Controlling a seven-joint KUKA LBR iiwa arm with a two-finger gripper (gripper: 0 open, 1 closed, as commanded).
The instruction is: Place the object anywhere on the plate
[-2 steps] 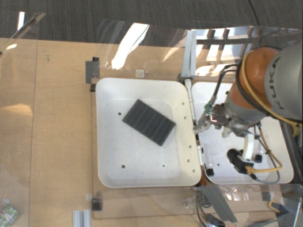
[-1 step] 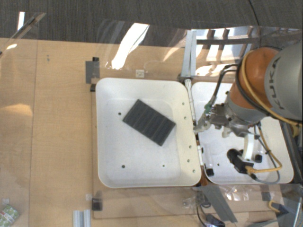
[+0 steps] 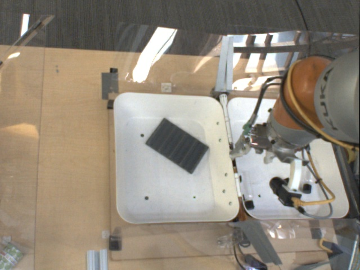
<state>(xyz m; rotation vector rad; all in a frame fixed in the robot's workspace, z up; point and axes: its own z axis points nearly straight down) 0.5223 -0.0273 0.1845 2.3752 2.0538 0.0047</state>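
One dark grey ribbed rectangular plate (image 3: 177, 145) lies askew in the left white bin (image 3: 129, 196), presumably awaiting delivery. My gripper (image 3: 248, 142) hangs over the right white bin (image 3: 261, 210); its grip I cannot tell.

Your arm (image 3: 340, 94) reaches in from the right edge of the view, its thick grey body bent down and toward the left. You see the orange band (image 3: 301, 89) curving round just above the wrist (image 3: 287, 131), which points down and leftward. The gripper (image 3: 251, 141) sits at the wrist's left end, seen from above, its metal parts bunched together and too foreshortened to read.
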